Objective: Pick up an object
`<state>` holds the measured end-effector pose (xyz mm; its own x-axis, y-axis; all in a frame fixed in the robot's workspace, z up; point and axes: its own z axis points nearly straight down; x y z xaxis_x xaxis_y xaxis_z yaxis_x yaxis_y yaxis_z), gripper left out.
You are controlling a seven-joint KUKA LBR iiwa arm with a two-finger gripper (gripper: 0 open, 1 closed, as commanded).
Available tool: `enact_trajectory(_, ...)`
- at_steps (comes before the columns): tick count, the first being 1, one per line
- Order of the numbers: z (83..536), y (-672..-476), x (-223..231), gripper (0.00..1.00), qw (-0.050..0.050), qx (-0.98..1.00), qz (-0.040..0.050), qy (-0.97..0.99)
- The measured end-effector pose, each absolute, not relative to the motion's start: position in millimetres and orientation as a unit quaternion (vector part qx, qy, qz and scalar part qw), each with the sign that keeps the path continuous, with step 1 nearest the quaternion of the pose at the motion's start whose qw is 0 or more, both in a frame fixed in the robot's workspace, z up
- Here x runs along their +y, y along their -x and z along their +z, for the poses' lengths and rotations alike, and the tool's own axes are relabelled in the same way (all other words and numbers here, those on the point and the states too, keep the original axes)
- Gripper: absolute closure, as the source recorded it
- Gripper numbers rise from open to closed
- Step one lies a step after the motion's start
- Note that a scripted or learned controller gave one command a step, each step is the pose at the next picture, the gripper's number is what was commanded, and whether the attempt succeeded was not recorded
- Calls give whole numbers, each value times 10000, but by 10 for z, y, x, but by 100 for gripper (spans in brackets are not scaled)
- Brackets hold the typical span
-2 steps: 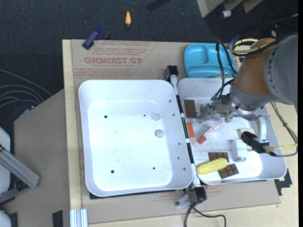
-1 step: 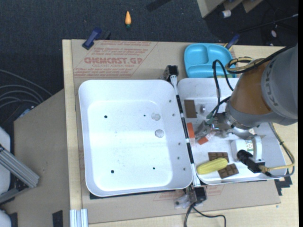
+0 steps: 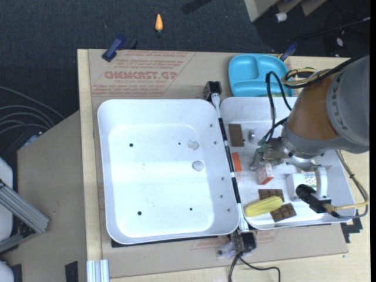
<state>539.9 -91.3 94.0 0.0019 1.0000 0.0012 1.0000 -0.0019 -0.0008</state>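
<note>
left bin (image 3: 117,122) wide open with loads of room, right bin (image 3: 252,106) cluttered, hand (image 3: 262,160) down near its left wall, can't tell its grip, small red-and-white packet (image 3: 265,172) just below it, corn cob (image 3: 263,205) by the front edge

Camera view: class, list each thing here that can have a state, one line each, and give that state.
Left bin: upright, holding two small clear discs.
Right bin: upright, holding several items.
Corn: lying on its side in the right bin.
Brown blocks: lying flat beside the corn.
Blue tray: upright behind the right bin.
Gripper: lowered into the right bin.
</note>
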Motion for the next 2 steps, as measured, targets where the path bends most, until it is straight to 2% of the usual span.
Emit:
enact_trajectory(1, 2037, -5512, -420, 100, 1, -7075, -3, 7067)
enact_trajectory(2, 1839, -4789, 272, 100, 20, -7075, 11, 7067)
